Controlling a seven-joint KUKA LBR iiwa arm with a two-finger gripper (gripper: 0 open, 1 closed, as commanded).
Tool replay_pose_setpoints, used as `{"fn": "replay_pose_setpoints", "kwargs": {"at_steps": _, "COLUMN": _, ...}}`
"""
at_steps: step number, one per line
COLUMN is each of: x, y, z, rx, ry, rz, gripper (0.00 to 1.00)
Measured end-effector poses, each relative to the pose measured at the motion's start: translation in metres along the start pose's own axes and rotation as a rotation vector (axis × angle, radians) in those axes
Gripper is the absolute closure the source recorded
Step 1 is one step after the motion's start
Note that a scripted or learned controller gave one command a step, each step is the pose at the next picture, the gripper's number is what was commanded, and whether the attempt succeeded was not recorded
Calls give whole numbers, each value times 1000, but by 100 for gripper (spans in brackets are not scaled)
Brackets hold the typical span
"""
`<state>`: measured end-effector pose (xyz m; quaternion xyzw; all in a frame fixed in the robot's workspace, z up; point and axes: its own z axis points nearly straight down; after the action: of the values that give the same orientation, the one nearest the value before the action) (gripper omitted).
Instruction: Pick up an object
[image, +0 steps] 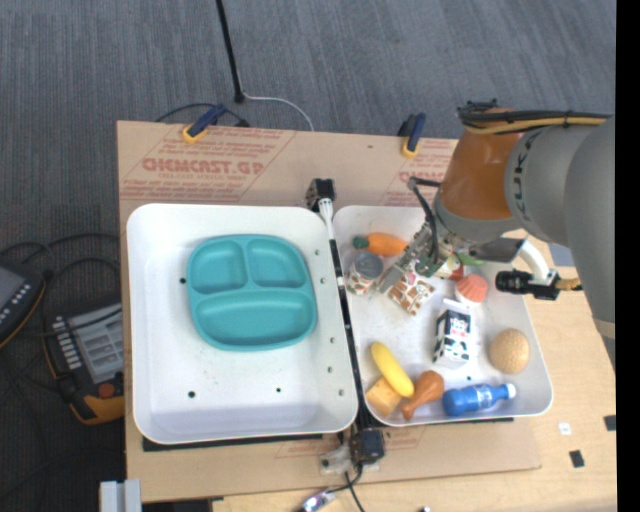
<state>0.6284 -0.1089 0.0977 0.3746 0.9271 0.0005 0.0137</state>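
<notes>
Grey carpet lies around the counter (200, 165); the teal tray (252, 291) sits in the left bin (150, 400), mixed objects in the right bin (535, 395). The tool (425, 250) is lowered at the right bin's upper middle, just above the waffle piece (411, 293); its state cannot be told. Judged the reach step; next, closing on one item is needed.

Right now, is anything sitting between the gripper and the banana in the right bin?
Yes. The gripper hangs over the upper part of the right bin, and the banana lies nearer the front. The patterned waffle-like piece lies between them, just below the gripper; the black-and-white carton lies off to the side.
</notes>
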Motion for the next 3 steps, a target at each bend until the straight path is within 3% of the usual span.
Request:
{"fn": "replay_pose_setpoints", "kwargs": {"at_steps": 1, "x": 5, "y": -1, "z": 8, "rx": 5, "ry": 12, "rz": 0, "gripper": 0}}
{"fn": "replay_pose_setpoints", "kwargs": {"at_steps": 2, "x": 47, "y": -39, "z": 6, "rx": 4, "ry": 5, "rz": -147, "gripper": 0}}
{"fn": "replay_pose_setpoints", "kwargs": {"at_steps": 3, "x": 47, "y": -39, "z": 6, "rx": 4, "ry": 5, "rz": -148, "gripper": 0}}
